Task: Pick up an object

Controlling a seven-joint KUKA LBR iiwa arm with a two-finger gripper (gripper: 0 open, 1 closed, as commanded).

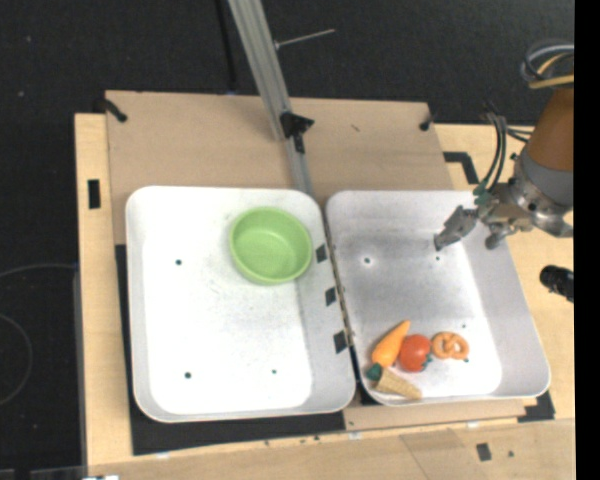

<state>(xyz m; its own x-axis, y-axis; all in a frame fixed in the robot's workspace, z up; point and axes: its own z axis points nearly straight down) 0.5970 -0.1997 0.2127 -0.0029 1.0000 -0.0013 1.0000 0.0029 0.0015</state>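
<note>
From my remote seat, going left to right. Left bin: shallow, white, speckled floor with a few dark dots, rounded corners. One green bowl sits upright in its upper right part, smooth plastic look, round, nothing in it. A slanted metal rail runs down from the top edge toward the seam between the two bins.

Right bin: same white tray, greyer sheen. Four small items cluster at its near edge, all touching or just beside one another: one orange carrot, tapered and tilted; one red tomato, round and glossy, against the carrot's right side; one orange pretzel-like ring piece just right of the tomato; one tan waffle cone lying flat below the carrot with a green bit at its left end.

The gripper hangs over the upper right part of the right bin, well apart from the cluster, which lies below and slightly left of it in view. I see nothing between the fingers; whether they are spread or closed I cannot tell. Grey arm with orange band enters from the right.
</note>
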